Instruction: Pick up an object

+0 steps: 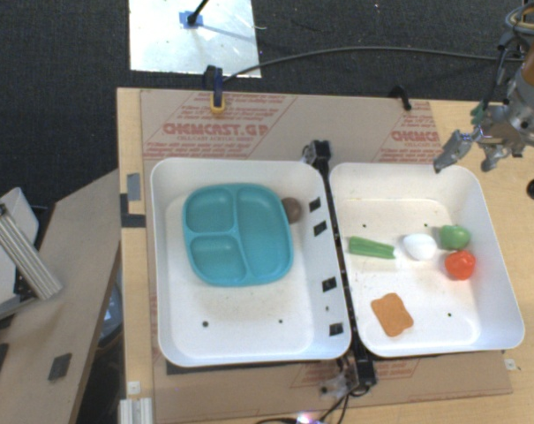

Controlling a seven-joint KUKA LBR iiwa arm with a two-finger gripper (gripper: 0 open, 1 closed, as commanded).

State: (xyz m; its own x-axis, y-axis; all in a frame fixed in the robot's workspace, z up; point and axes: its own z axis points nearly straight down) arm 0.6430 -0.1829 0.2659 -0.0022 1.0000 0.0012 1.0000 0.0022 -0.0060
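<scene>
Gripper [472, 148] hangs open and unladen over the right bin's [492, 237] far rim, green pepper [454, 235] and tomato [460, 264] nearest.

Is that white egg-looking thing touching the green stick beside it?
Cannot tell. In the camera view the white egg sits right at the end of the green stick, with no plain gap and no plain contact between them.
</scene>
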